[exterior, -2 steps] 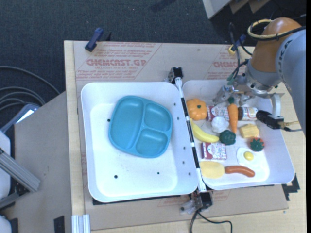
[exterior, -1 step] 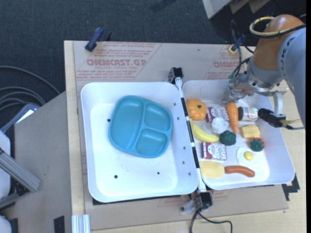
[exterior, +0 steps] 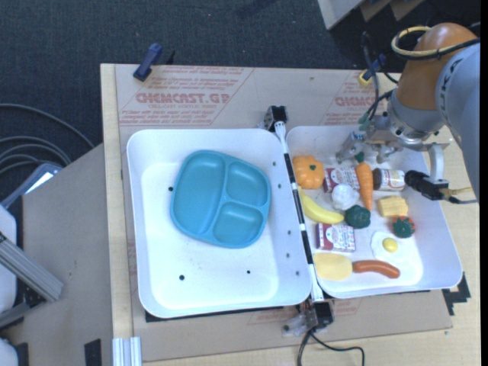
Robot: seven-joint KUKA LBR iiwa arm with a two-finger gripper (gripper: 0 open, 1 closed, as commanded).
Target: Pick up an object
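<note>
- Broadly, the bench [exterior: 229,90] is a board printed with red lettering, and it carries two shallow white bins side by side.
- The left bin [exterior: 152,227] holds a blue divided plate [exterior: 221,198] lying flat in its upper middle part.
- The right bin [exterior: 438,242] holds a crowd of toy foods, packed mostly into its left and middle parts.
- The arm [exterior: 431,67] comes in from the upper right, grey with its orange band high at the frame's edge, and bends down over the far end of the right bin.
- The gripper [exterior: 364,149] hangs at the upper edge of the food pile; whether it is parted or closed cannot be told, and nothing can be seen clamped in it.
- Just below the gripper lies a carrot [exterior: 365,185], pointing lengthwise down the bin, the nearest thing to it.
- An orange pumpkin [exterior: 309,171] sits to the gripper's lower left, against the bin's left wall.
- A banana [exterior: 319,209] lies below the pumpkin, well below the gripper.
- A sausage [exterior: 375,268] rests near the bin's front, far from the gripper.
- A broccoli floret [exterior: 357,217] sits at the carrot's lower tip.
- A cheese wedge [exterior: 393,206] lies to the carrot's right.
</note>
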